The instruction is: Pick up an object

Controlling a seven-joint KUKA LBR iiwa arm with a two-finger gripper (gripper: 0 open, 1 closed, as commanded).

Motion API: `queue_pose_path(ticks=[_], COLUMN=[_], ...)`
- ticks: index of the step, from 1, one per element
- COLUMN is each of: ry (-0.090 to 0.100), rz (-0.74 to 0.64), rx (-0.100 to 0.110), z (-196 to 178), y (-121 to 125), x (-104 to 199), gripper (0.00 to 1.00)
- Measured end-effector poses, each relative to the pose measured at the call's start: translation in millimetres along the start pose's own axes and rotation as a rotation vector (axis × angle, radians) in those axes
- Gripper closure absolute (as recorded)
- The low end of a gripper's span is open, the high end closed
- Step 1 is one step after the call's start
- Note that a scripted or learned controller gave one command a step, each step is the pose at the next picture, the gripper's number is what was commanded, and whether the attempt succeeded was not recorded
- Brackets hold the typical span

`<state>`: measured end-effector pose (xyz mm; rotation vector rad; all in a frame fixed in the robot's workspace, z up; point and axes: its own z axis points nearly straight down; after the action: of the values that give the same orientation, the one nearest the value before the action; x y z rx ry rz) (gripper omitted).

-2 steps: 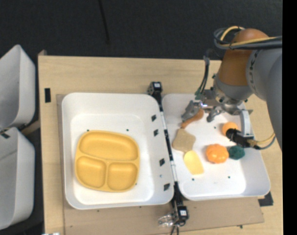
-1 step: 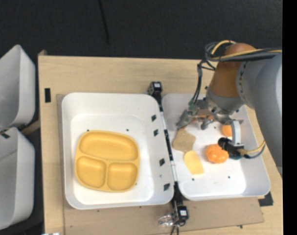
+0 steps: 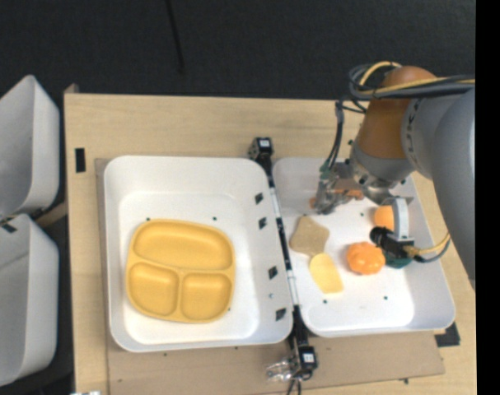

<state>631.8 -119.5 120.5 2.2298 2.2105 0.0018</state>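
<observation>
Both bins are white: the left bin (image 3: 118, 319) carries a mustard-yellow divided plate (image 3: 182, 269), the right bin (image 3: 414, 311) a tan bread slice (image 3: 309, 237), a pale yellow block (image 3: 325, 272) and an orange ball (image 3: 365, 258) (a second orange thing sits half hidden behind it). The table (image 3: 89, 122) is light wood. The arm (image 3: 443, 138) is grey with an orange band (image 3: 385, 126).

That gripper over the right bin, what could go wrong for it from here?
1. The gripper sits above the tan bread-like slice, which lies flat and touches the pale yellow piece; closing there might nudge both instead of lifting one.
2. The slice lies close to the right bin's inner wall, so a finger could bump that edge.
3. The round orange object may roll if brushed.
</observation>
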Motion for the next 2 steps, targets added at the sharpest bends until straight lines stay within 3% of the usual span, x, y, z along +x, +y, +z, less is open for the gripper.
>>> queue_pose_path(ticks=[2], ry=[-0.001], rz=[-0.010], rx=[-0.005], z=[-105], y=[7], x=[0], gripper=[1.00])
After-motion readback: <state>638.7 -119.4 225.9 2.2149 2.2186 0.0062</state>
